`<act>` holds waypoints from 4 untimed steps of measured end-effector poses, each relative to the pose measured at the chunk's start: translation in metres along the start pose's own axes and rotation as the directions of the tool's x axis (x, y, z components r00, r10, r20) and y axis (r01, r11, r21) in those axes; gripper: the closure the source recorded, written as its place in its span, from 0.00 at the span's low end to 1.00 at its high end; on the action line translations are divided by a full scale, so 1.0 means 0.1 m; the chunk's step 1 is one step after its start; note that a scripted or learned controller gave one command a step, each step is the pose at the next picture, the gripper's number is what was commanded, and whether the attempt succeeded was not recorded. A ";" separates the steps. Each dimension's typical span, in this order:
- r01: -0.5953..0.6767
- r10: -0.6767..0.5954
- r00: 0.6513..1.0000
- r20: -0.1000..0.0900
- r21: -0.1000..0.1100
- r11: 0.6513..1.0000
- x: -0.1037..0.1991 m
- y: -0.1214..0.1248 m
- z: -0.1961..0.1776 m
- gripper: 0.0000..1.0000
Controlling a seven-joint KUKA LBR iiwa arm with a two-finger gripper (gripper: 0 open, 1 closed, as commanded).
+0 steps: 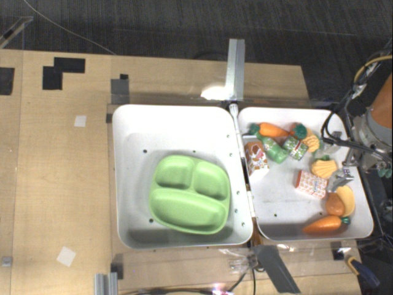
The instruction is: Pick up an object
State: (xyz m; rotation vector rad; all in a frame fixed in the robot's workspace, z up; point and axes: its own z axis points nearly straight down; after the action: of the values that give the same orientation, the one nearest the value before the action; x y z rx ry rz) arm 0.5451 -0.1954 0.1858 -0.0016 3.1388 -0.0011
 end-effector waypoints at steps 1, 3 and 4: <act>0.119 -0.119 0.993 0.006 0.002 0.993 -0.03 -0.09 0.89 0.00; 0.065 -0.065 0.998 0.011 0.001 0.998 -0.38 0.29 0.97 0.00; 0.040 -0.040 0.999 0.009 0.004 0.999 -0.61 0.72 0.97 0.00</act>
State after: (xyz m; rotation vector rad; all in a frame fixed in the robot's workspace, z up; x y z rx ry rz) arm 0.6060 -0.1237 0.0890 -0.0649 3.1287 -0.0072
